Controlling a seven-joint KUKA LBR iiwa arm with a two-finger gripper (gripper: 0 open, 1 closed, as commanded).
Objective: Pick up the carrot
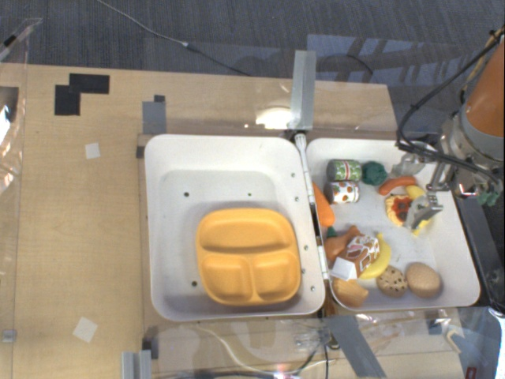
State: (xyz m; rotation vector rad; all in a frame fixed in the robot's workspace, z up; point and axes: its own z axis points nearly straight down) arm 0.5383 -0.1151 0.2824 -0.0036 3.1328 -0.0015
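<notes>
Orange carrot (320, 204) is lying in the right-hand white bin (458, 290), pressed against its left wall beside the divider, pointing along that wall. Gripper (427, 208) is hovering over the same bin's right half, well apart from the carrot, its fingers standing slightly apart with nothing seen between them, just above a pizza slice (398, 208) and a banana piece (419, 221). Two small cans (344, 181) are sitting near the bin's upper middle. Left-hand white bin (170, 172) is bearing a yellow divided tray (248, 256). Grey arm with orange band (483, 109) is entering from the right.
</notes>
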